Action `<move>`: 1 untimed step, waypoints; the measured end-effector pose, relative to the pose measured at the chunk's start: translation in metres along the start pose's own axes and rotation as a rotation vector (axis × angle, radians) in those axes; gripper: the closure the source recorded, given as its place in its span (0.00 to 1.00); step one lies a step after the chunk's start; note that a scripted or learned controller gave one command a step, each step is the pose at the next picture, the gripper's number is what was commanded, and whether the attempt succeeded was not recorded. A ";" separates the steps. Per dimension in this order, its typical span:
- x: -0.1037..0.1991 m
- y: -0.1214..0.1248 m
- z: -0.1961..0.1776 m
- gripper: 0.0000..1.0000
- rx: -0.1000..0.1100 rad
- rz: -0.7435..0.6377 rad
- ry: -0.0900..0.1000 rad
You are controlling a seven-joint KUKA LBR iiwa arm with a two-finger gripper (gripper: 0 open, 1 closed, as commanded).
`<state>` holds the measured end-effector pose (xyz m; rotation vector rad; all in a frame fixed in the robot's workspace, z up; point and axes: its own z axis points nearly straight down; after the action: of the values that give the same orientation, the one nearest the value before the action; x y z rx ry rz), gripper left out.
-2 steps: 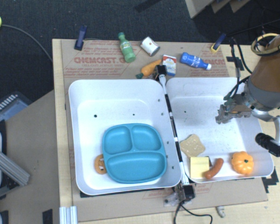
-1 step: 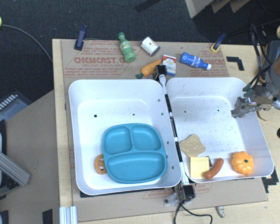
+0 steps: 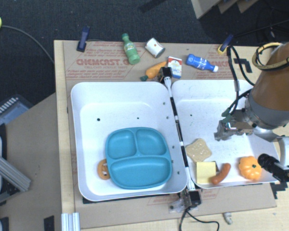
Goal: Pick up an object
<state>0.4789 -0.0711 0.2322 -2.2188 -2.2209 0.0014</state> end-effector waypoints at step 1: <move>0.000 0.000 0.000 0.00 -0.001 0.000 0.000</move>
<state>0.4790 -0.0715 0.2324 -2.2198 -2.2210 0.0011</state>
